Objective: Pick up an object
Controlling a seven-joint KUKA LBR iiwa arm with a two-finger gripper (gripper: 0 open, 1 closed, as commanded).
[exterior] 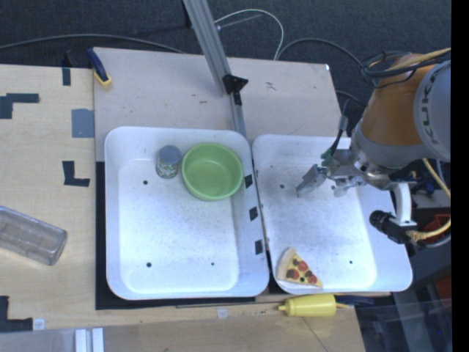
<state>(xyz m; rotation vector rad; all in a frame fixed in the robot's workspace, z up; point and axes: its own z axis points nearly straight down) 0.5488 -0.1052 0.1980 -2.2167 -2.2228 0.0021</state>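
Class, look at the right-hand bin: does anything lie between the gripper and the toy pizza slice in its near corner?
Nothing visible does. The gripper hangs over the upper middle of the right white bin, and the triangular toy pizza slice lies at its near left corner, with bare bin floor between them. The yellow bottle lies outside the rim.

Setting: light wood counter [168, 94] with scuffed top, seen from above at a slant. Dark grey carpet floor [88, 9] runs along the top of the view. A metal pole [209, 39] slants down from the top edge to a black clamp [234, 84] at the counter. Thin cables [264, 20] loop across the floor. Dark tape marks [73, 173] sit on the counter's left part, beside a grey patch [83, 122]. Lighting even, soft shadows.
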